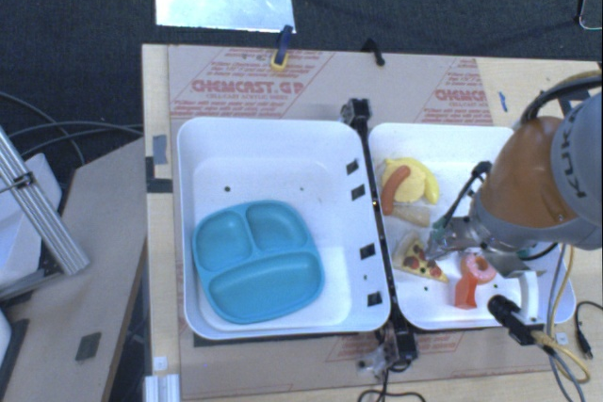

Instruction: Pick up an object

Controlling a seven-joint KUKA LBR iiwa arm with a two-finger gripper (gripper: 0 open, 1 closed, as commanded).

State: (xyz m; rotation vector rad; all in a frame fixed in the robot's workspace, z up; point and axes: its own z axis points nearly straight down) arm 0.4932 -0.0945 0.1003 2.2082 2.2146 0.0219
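Grey arm [542, 184] hides much of the right bin [452, 138] — its claw [441, 245], state unclear, above the pizza slice [419, 261].

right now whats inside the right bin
The right bin holds a yellow-and-orange toy, a pizza slice and an orange piece. The arm covers the bin's right part, so anything there is hidden.

A divided plate [256, 259] lies in the left bin [273, 132]; toy food [408, 184] in the right bin [443, 138].
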